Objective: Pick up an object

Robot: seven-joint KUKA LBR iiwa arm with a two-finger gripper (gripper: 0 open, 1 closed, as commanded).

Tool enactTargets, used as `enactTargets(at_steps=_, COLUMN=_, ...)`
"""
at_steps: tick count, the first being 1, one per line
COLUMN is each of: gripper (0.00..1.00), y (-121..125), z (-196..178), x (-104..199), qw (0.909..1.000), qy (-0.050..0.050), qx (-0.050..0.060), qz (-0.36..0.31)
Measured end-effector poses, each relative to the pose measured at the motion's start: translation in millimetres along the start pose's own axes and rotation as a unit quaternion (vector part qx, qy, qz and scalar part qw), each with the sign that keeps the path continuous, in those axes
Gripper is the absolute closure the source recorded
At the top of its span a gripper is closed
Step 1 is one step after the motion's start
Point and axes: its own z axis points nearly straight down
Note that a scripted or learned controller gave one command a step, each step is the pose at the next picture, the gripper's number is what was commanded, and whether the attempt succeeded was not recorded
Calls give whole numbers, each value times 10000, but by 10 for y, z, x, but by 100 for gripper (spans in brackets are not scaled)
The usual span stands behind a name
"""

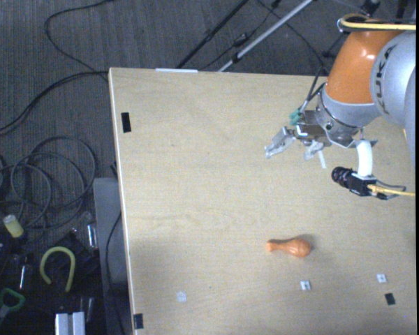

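A small orange gourd-shaped object (290, 246) lies on its side on the tan bench top (195, 187), in the lower right part of the camera view, its narrow end pointing left. My gripper (296, 152) hangs above the bench in the upper right, well beyond the orange object and apart from it. It is open, the two fingers spread with nothing between them. The grey arm with its orange band (359, 61) comes in from the right behind it.
A black mark (126, 122) sits near the bench's left edge. Small white tags (305, 285) and a black tag (390, 299) lie near the front right. Cables and tools (49, 187) cover the floor at left; tripod legs (279, 19) cross behind the bench.
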Motion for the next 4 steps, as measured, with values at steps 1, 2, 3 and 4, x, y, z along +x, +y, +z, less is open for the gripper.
enactTargets(at_steps=1, gripper=0, y=558, z=568, x=-400, qw=9993, qy=-32, qx=-2, qz=-376)
enactTargets(at_steps=2, gripper=0, y=563, z=470, x=-1058, qw=9974, qy=-32, qx=-13, qz=-722)
enactTargets(at_steps=3, gripper=0, y=572, z=1144, x=-1035, qw=9540, qy=-18, qx=-14, qz=-2999)
enactTargets(at_steps=4, gripper=100, y=583, z=1043, x=-1020, qw=9539, qy=-17, qx=-33, qz=-3001)
